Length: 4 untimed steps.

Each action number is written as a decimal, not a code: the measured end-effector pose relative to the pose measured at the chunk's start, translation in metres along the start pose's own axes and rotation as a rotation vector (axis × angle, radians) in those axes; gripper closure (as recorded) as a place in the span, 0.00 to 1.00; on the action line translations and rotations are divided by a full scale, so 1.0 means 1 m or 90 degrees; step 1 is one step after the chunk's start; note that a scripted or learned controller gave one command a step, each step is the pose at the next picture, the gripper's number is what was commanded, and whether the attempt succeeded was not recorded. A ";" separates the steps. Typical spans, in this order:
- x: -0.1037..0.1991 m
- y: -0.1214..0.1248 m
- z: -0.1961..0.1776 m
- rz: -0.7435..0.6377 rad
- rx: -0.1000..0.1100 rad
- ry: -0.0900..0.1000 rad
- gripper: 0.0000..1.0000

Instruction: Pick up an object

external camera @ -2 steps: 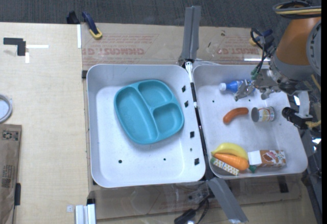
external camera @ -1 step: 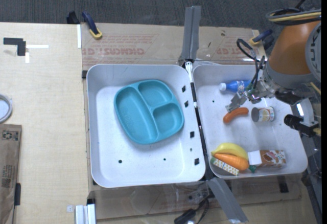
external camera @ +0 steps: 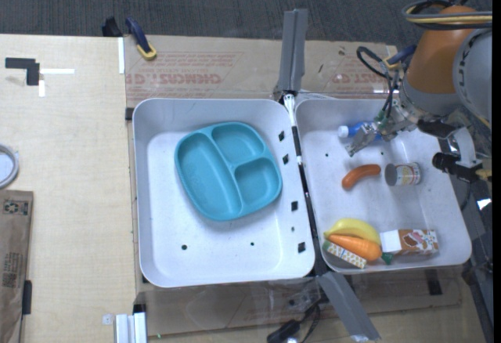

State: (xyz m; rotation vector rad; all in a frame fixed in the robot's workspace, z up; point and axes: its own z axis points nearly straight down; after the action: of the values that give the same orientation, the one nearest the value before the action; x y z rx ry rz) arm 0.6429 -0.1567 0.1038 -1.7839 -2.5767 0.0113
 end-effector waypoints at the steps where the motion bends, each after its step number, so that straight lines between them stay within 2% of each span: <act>1: -0.004 0.000 -0.011 0.002 -0.003 -0.007 1.00; 2: -0.002 -0.003 -0.009 0.002 0.006 0.000 0.00; 3: -0.004 -0.002 -0.020 0.002 0.000 -0.005 1.00; 4: 0.032 -0.011 -0.041 -0.160 -0.007 -0.003 1.00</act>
State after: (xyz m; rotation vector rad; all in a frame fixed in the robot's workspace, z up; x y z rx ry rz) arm 0.6214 -0.1310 0.1447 -1.4518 -2.7873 -0.0003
